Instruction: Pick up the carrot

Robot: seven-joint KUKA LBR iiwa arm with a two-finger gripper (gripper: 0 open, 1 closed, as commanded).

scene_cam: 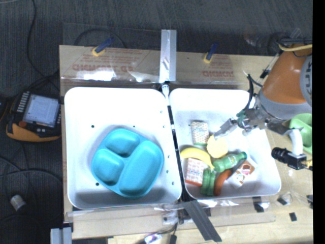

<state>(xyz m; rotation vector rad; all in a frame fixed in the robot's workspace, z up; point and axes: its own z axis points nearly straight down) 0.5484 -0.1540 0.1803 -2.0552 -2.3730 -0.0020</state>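
Observation:
The carrot (220, 180) is a short orange piece with a green leafy top, lying near the front wall of the right bin (264, 151). A green bottle (229, 162) lies partly across its upper end. My gripper (219, 132) reaches in from the right and sits over the middle of the right bin, just above a pale yellow round piece (217, 148). It is well behind the carrot and apart from it. Nothing shows held at its tip.
Crowded around the carrot are a banana (195, 154), a small printed box (199, 131), an orange packet (193, 171) and a white-and-red carton (243, 172). The left bin (81, 111) holds a blue divided plate (127, 160).

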